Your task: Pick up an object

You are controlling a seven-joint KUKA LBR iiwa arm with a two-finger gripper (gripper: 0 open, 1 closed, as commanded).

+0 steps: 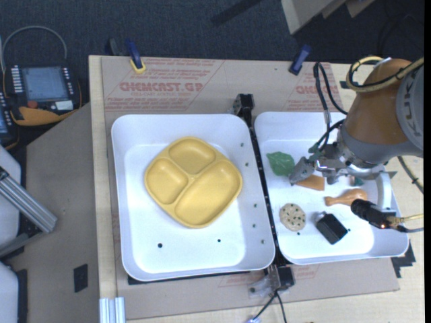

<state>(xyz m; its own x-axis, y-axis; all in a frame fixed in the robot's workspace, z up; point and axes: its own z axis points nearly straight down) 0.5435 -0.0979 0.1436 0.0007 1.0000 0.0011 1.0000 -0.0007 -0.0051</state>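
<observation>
My pincer [315,170] hangs low over the right bin [296,251], its tip just beside an orange wedge-shaped piece [311,182] and close to a green leaf-like item [281,161] at the bin's left side. Whether my fingers are apart or together I cannot tell from above; my own wrist and its cabling cover them, and nothing is seen clamped between them.

The loose objects all lie in this right bin, which I take to be why my arm, reaching in from the right, is working here and not next door. Besides the green and orange pieces there are a round speckled cookie [292,216], a small black block [332,227] just right of it, and a tan drumstick-shaped piece [346,197] further right, each lying flat on the bin floor and mostly apart from its neighbours, so each could be approached singly.

The left bin [135,140] carries a yellow divided plate [194,181], set near its middle and turned at an angle. Its breadth looks a poor fit for a two-finger grip, so I judge it no target for now.

Both bins rest side by side on a brown board clipped to the counter [101,180]. My guess is that the orange piece is the one in hand, the grasp not yet made; crowding by the green item could spoil it.
</observation>
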